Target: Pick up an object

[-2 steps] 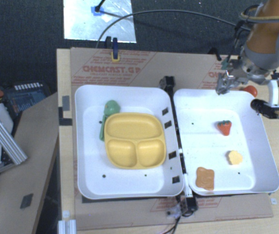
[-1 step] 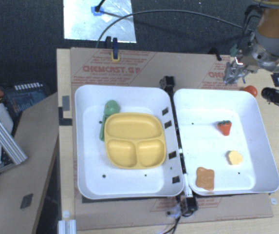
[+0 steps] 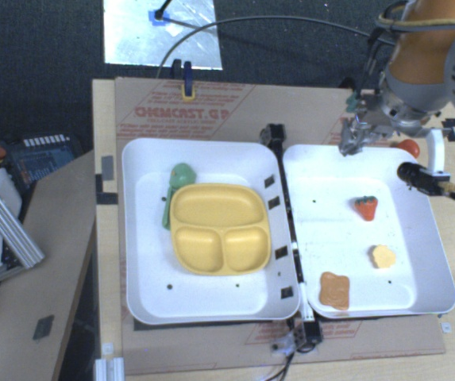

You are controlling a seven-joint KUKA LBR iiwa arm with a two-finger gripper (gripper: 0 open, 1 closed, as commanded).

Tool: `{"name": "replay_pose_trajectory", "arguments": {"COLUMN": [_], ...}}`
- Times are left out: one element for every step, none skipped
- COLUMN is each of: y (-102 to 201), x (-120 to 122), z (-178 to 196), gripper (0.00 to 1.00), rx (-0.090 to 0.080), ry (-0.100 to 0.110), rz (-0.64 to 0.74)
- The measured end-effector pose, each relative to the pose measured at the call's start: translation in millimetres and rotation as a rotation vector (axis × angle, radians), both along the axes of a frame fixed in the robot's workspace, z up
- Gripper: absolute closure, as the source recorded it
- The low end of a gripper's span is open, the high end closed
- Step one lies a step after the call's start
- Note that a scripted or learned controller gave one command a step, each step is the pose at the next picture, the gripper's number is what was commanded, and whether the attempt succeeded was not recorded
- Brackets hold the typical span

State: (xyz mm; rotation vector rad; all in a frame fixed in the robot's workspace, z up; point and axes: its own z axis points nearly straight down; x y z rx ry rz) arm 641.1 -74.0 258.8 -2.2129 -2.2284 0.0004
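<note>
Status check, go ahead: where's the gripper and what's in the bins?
Gripper over right bin's far edge, nothing seen held. Strawberry, yellow piece, toast loose in right bin. Yellow tray in left bin. Path clear.

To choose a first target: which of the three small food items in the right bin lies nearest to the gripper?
The red strawberry-like piece: it lies highest in the right bin, closest to the gripper. The yellow piece and the brown toast-like piece lie further down.

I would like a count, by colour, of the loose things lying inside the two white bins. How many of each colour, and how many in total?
Yellow: 2, the yellow three-compartment plastic tray and the small pale yellow chunk
Green: 1, the green soft item partly under that tray
Red: 1, the red strawberry-like toy
Orange-brown: 1, the flat orange-brown toast-shaped piece
Total: 5
</note>
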Motion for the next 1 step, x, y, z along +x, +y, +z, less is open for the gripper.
{"name": "replay_pose_trajectory", "arguments": {"y": [45.1], "x": [-35.5], "z": [-2.2], "gripper": [1.00], "rx": [0.001], "ry": [0.000], "rz": [0.002]}}
